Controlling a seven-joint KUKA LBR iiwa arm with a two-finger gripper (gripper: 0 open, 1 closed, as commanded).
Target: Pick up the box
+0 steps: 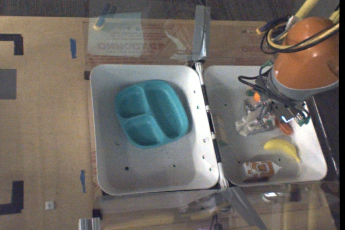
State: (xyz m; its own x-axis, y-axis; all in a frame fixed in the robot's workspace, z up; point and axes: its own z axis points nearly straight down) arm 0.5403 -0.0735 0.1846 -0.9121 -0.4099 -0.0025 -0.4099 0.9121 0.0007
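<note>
In the left bin (108,169) a teal divided plate (152,113) lies flat near the middle, tilted a little off square with the walls, well apart from anything the task concerns (it looks like clutter rather than a target). Across the seam where the two bins meet, the right bin (226,83) holds the rest. Near its front wall lies the box (260,170), a small orange and white carton on its side, its long edge roughly along that wall, so a grasp from above would likely have to close across its short width. Just beyond it and to the right rests a banana (282,148), near the box but apart from it. Farther back, the gripper (265,116) hangs over the middle of the bin beneath the arm's orange band (304,62), among pale and reddish bits that are too blurred to name. Whether the hand is spread or pressed together cannot be told here. By my judgement the box sits untouched, with the gripper well behind it.
</note>
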